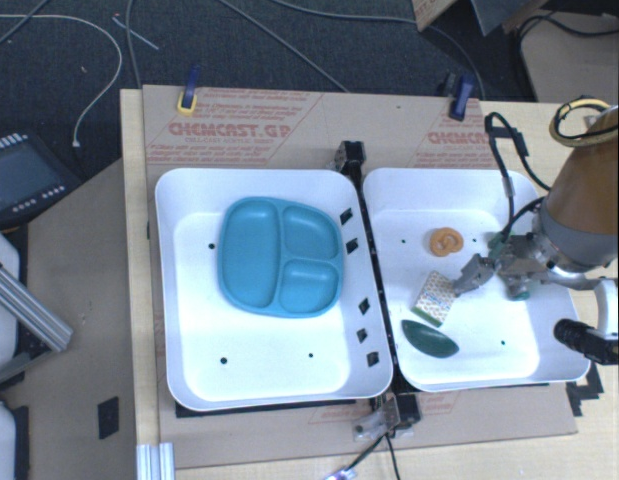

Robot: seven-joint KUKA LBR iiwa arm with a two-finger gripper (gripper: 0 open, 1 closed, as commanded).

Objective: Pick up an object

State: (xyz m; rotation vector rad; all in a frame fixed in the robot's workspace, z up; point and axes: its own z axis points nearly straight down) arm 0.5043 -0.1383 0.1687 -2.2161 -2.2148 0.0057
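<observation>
The step in hand looks like the approach: nothing is lifted yet. The grey arm with its orange band (587, 193) reaches in over the right-hand shallow white bin (409, 368), and the end effector (476, 271) hangs low at the bin's middle, its dark finger slanting down and left toward the small checkered grey-and-white packet (436, 298). The tip is just beside the packet's upper right corner, perhaps touching it; the slant of the view does not settle that. Whether the end effector is spread or closed I cannot tell, since its parts overlap into one dark shape, and nothing is visibly caught in it.

Three candidates lie in this bin, all resting on its floor:

- the checkered packet, tilted, near the centre;
- a dark green flat oval object (430, 339) just below it, close enough that the two nearly meet;
- a small round orange-brown piece (447, 241) (something like a toy pastry) above them, apart from both.

The left-hand white bin (179, 298) carries a light blue divided plastic plate (281, 256), well away from the arm and probably not the target.

The packet seems the likeliest pick. The next move calls for centring over it rather than at its corner, coming down to the bin floor and closing across its narrow side. Being thin and flat, it may slip out, and the green oval beside it could be nudged or caught along with it.
</observation>
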